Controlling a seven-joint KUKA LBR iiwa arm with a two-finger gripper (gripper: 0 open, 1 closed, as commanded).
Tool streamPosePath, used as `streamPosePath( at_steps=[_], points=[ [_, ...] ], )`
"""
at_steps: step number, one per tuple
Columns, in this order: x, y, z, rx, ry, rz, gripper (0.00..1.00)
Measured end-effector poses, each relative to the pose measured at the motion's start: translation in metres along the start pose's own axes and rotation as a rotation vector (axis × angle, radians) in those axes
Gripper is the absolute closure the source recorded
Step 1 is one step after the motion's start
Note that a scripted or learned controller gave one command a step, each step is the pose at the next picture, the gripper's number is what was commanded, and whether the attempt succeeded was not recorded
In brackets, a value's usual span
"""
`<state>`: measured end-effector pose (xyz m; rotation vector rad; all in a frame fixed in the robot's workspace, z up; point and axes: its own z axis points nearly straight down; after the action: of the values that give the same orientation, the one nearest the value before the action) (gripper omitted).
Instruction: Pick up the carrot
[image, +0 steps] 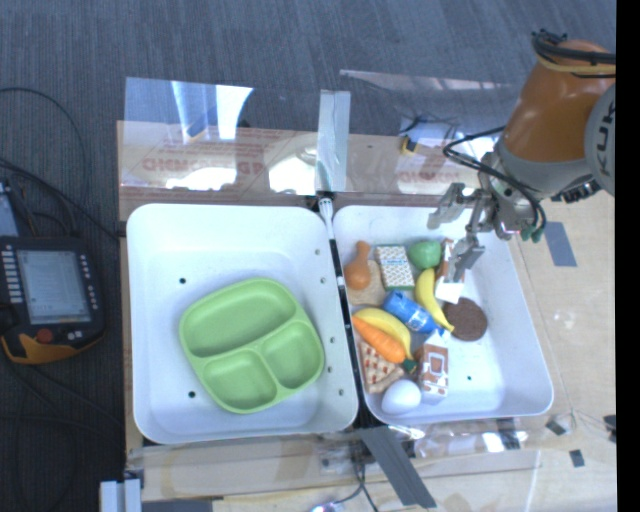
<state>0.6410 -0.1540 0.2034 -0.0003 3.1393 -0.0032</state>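
Note:
The carrot (384, 344), orange and stubby, lies in the right bin (520, 360) near its left wall, just below a yellow-orange fruit (388, 322) and above a checkered cracker (377, 371). My gripper (452, 245) hangs over the bin's far right part, above the green lime (426, 253) and the banana (428, 292), well up and to the right of the carrot. Its fingers look open, with nothing between them.
Crowded around the carrot are a blue item (410, 310), a brown cookie (466, 320), a white egg (402, 396), a small carton (434, 368), a snack box (395, 266) and a drumstick (358, 264). A green divided plate (252, 343) sits in the left bin (160, 240).

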Motion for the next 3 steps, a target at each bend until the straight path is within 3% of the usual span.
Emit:
streamPosePath(
  at_steps=[1,2,3],
  points=[
    [0.019,0.068,0.019,-0.005,0.0,-0.618,0.0],
    [0.114,0.047,0.077,-0.002,-0.006,-0.602,0.0],
    [0.118,0.059,0.092,0.018,-0.012,-0.943,0.0]
  ],
)
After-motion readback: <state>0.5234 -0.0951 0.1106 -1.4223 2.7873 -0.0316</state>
